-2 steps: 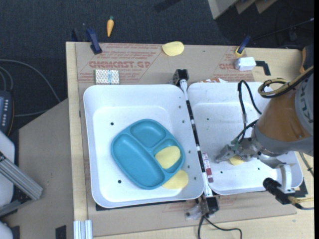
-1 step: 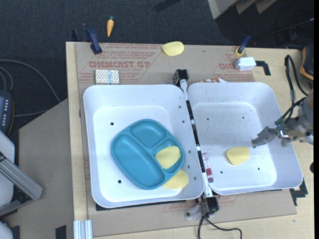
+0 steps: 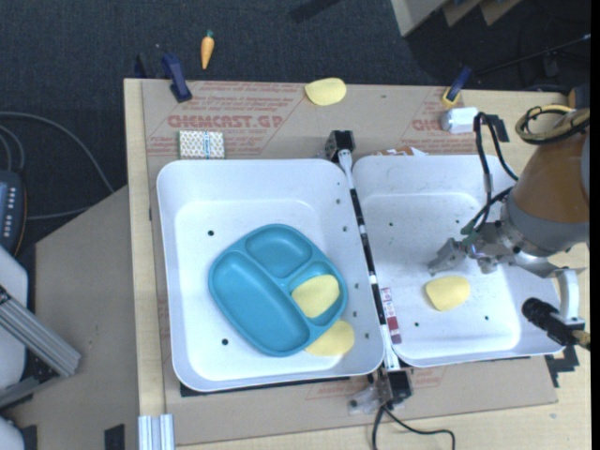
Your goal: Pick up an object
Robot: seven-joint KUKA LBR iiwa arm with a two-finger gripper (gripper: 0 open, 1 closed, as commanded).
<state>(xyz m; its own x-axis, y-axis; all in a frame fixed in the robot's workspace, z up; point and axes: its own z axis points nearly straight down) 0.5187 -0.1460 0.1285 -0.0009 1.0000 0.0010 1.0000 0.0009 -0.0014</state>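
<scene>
my gripper [image 3: 457, 252] sits in the right bin [image 3: 412, 190], looks spread and holding nothing; yellow piece [image 3: 447, 293] lies just below it, apart; fingertips blurry, wrist hides the rest

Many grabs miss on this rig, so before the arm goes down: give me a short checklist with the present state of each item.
1. Target in the arm's bin: ok, a yellow piece lies in the right bin.
2. Pincer near the piece: ok, just above-left of it in the picture.
3. Piece apart from other things: ok.
4. Piece away from bin walls: ok.
5. Pincer opening: cannot tell.
6. Piece between the fingers: not ok.
</scene>
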